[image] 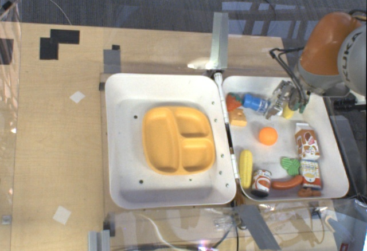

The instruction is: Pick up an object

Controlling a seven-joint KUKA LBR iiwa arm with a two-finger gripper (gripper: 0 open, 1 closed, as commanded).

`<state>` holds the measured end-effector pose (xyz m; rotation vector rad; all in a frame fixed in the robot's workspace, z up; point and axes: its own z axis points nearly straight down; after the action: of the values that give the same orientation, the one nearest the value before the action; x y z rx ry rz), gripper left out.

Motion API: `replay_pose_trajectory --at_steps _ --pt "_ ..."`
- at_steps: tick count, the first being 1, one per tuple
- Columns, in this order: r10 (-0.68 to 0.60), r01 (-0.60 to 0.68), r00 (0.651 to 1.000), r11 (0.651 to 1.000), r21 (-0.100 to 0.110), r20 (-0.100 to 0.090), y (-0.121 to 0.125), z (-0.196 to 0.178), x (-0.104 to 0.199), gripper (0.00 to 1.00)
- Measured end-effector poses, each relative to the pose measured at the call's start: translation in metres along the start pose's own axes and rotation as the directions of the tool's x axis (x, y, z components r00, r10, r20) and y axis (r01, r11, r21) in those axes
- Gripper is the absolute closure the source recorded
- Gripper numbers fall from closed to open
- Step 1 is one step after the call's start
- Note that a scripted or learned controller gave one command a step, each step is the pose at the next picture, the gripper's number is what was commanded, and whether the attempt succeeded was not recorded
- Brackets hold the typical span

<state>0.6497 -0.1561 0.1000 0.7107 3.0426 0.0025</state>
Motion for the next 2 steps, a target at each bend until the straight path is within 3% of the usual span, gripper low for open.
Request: replay_pose_trajectory --at_steps 1,2 --pt "0.213 -0.213 0.977 0.977 0.014 -0.012 0.041 0.012 0.014 1.0" --pt "0.062 -0.062 0.998 0.998 -0.001 -0.006 0.113 -0.089 0.052 1.0"
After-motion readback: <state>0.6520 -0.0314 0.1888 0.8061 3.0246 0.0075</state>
